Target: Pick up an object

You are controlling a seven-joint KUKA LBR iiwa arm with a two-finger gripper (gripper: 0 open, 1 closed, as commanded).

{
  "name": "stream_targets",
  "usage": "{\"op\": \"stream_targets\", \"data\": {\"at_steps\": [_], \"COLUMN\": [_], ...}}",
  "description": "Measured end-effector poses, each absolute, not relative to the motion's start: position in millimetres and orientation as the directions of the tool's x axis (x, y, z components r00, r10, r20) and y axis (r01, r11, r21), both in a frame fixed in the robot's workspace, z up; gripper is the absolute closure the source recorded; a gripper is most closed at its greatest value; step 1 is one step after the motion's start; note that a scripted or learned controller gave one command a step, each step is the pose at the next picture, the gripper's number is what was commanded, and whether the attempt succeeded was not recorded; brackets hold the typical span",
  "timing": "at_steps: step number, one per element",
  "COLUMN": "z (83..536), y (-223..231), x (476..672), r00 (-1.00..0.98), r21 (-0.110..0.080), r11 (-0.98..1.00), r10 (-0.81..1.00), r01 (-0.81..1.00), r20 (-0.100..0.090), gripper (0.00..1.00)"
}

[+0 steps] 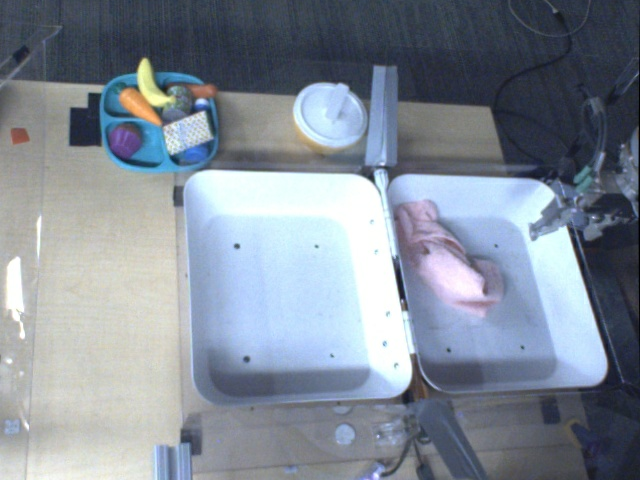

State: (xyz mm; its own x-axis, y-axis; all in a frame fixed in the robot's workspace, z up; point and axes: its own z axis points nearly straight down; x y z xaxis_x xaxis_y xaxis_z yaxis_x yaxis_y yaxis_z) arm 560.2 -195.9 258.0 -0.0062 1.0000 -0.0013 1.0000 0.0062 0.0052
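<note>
A pink cloth lay crumpled in the right bin, the one loose thing there to be picked up. It was soft and pale, bunched into a long lump that ran from about ten o'clock to about four o'clock across the bin floor. Its upper end, near the bin's left wall, was flatter and showed several folds; its lower end was thicker and rounded, with a darker crease where the fabric tucked under itself. The cloth sat left of the bin's middle, its ten o'clock end just beside the wall and the rest well apart from the other three walls.
</note>
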Motion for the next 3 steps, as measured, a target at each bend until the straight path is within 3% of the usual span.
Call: {"op": "stream_targets", "data": {"at_steps": [1, 2, 3], "z": [258, 174, 93], "y": [-196, -120, -144], "x": [560.2, 563.2, 578.0], "r00": [-0.006, -0.124, -0.25], "r21": [0.005, 0.005, 0.018], "r11": [0.006, 0.124, 0.25], "r10": [1.0, 0.992, 0.968], "r01": [1.0, 0.992, 0.968], "r20": [-0.001, -0.001, -0.005], "gripper": [0.0, 0.0, 0.0]}}
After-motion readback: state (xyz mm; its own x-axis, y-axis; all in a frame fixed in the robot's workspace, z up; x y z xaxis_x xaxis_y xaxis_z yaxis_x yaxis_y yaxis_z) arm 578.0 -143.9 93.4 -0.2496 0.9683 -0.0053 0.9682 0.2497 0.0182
